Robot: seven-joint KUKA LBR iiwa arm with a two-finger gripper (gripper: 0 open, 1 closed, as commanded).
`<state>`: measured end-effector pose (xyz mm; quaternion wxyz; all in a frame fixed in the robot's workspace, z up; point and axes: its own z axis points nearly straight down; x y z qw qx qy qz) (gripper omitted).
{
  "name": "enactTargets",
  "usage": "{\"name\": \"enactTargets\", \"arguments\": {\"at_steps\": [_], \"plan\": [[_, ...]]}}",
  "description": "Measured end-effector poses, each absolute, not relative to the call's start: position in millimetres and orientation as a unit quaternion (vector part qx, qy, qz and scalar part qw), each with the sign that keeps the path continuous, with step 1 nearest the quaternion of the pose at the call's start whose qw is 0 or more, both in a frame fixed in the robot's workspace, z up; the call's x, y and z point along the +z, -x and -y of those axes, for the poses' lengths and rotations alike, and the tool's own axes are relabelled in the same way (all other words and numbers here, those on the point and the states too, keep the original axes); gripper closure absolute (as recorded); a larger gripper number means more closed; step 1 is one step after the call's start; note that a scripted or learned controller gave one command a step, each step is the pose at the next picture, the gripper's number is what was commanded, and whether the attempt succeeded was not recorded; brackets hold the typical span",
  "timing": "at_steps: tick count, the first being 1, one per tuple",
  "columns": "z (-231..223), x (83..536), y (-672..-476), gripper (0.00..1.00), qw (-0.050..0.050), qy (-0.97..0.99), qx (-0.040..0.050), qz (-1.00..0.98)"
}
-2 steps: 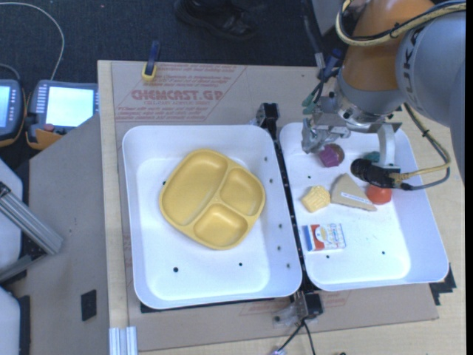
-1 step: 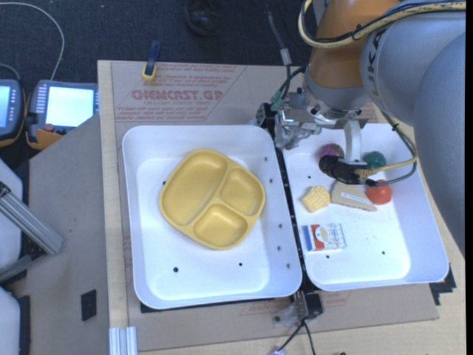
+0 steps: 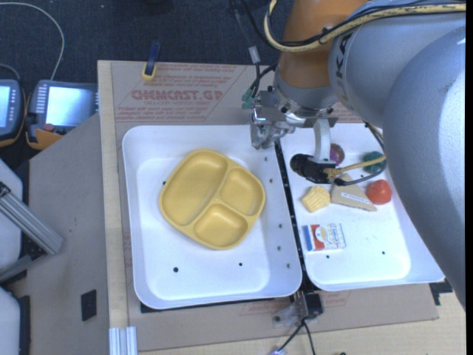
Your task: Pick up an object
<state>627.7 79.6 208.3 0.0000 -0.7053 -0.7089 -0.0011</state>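
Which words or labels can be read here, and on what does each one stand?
"CHEMCAST G.P": red print on the brown board behind the bins, upside down and faint.
Small card in the right bin: red and blue print, too small to read.
Letters on the arm: partly hidden, unreadable.

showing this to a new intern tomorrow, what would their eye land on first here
The big yellow divided plate lying alone in the left bin stands out first. Next comes the grey arm with its orange band filling the upper right, its gripper hanging over the divide between the bins. The right bin holds a cluster of small items, among them a red tomato-like piece and a small printed card.
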Motion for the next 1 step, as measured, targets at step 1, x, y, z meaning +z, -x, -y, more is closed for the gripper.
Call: {"name": "enactTargets", "arguments": {"at_steps": [1], "plan": [[-76.5, 208.5, -627.8, 0.0, 0.0, 0.707, -0.0005, 0.707]]}}
